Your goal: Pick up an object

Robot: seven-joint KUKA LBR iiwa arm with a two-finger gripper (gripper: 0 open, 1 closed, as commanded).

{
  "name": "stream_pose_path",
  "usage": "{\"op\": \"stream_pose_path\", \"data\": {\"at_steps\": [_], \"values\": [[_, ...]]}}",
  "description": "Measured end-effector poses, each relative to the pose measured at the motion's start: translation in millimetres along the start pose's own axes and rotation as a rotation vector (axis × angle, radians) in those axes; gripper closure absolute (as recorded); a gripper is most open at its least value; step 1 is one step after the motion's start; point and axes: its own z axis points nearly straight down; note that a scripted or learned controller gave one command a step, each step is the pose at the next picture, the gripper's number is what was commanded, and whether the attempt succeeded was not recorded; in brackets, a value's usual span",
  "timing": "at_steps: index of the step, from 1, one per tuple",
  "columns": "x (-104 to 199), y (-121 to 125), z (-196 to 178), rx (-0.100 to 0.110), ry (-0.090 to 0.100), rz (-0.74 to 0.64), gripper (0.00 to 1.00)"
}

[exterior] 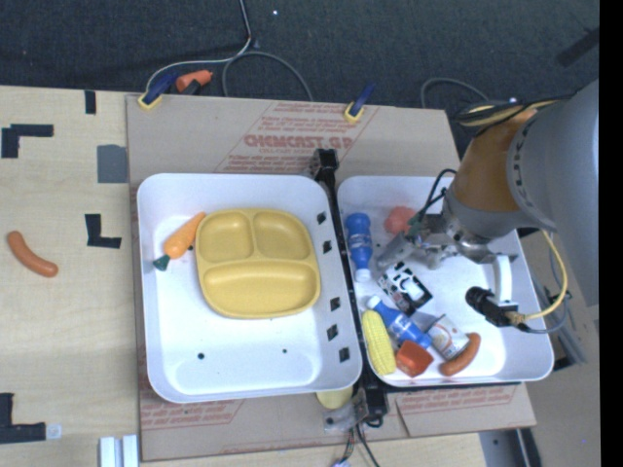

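From above, the gripper (407, 282) hangs low in the right bin (531, 363), just beside the blue bottle (357, 233); I cannot tell how it is set. It should centre over one object, clear of the corn (379, 340) nearer by.

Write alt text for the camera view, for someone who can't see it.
A grey robot arm reaches from the right, its gripper low in the right bin among a corn cob, blue bottles and a toy sausage. The left bin holds a yellow divided plate and a toy carrot.
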Motion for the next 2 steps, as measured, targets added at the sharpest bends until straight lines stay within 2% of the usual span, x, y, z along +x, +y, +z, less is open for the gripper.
{"op": "stream_pose_path", "data": {"at_steps": [1, 2], "values": [[16, 73, 2, -0.002, -0.016, 0.002, 0.0], [16, 72, -9, 0.001, -0.012, 0.004, 1.0]]}}
